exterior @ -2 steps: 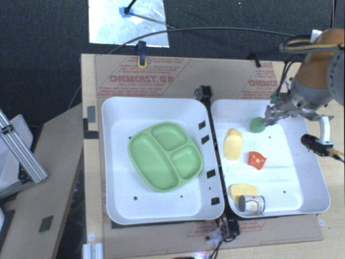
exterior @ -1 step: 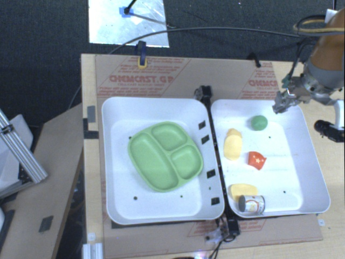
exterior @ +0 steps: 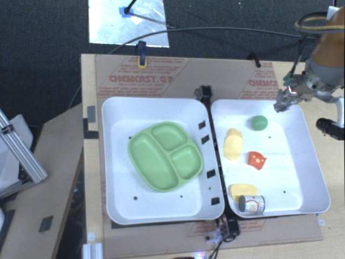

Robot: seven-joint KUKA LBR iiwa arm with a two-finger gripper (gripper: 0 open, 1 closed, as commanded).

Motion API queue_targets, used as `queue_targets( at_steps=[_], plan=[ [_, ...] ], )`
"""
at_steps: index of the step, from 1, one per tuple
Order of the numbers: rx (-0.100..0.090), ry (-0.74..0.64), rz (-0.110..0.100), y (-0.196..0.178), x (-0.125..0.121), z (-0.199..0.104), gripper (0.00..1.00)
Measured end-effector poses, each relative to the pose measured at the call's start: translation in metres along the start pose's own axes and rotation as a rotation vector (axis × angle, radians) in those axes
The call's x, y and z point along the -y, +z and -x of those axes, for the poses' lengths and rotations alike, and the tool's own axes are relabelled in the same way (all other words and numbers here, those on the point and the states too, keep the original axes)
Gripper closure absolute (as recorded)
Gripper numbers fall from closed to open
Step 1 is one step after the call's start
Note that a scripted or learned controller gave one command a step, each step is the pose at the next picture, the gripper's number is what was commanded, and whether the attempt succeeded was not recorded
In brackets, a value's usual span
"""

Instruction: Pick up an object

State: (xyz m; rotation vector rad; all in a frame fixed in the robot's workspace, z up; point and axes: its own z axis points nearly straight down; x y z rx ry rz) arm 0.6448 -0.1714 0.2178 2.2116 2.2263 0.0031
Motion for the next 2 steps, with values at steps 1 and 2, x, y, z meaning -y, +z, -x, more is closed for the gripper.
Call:
queue_targets(
  at_steps=[1,2],
  plan=[
    [-0.001,-0.002,-0.002,0.003,-0.006,-0.045,1.0],
    [-0.002,-0.003,-0.002,0.007,-0.011,-0.093,1.0]
  ],
)
